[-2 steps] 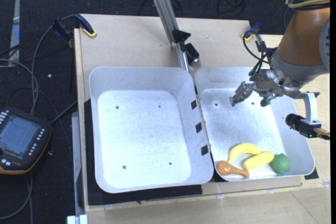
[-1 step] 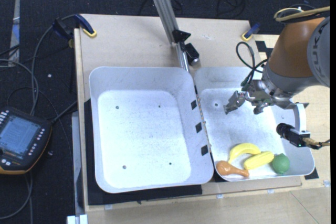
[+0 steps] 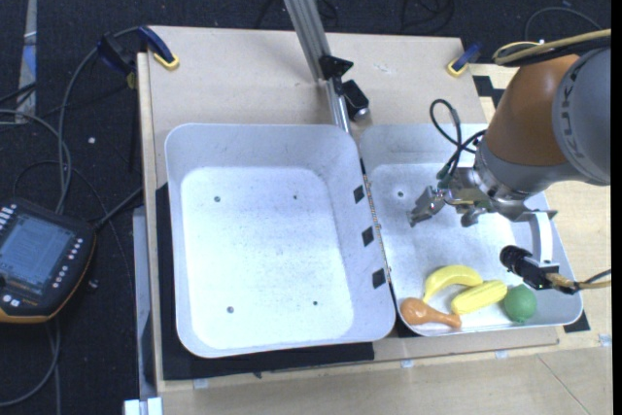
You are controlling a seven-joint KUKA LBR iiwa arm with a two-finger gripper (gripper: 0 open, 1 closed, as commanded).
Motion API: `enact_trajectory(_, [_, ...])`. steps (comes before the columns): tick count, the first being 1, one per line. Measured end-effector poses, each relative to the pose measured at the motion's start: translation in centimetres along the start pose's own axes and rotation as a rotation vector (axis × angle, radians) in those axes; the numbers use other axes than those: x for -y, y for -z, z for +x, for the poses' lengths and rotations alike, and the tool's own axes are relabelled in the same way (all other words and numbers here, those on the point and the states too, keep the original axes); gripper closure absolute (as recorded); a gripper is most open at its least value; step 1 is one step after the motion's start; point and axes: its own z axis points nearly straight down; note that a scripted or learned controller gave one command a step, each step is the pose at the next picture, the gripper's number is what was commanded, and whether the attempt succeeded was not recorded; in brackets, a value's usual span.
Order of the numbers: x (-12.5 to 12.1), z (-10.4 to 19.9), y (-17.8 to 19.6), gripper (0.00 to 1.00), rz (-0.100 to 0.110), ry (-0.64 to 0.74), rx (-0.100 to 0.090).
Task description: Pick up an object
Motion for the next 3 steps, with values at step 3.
enact_trajectory(3, [0.0,-0.8,8.0,1.0,-0.006,0.001,0.001])
